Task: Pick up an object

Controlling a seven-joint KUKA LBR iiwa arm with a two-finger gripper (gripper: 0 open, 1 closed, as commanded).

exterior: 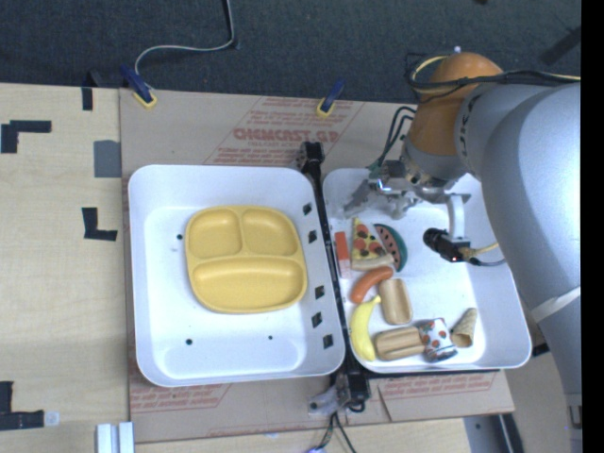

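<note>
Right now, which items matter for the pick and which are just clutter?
Job:
gripper
right bin with toy food: pizza slice, watermelon, sausage, banana, hot dog

Clutter:
yellow tray
left bin
clamps

Smooth glossy white plastic left bin (151, 281), matt yellow plastic divided plate (247, 258) well left of the metal claw (389, 194), glossy plastic toy banana (363, 324) below it, matt brown cardboard sheet (274, 135), smooth grey arm casing (533, 168), dark rough carpet (311, 26)
</note>
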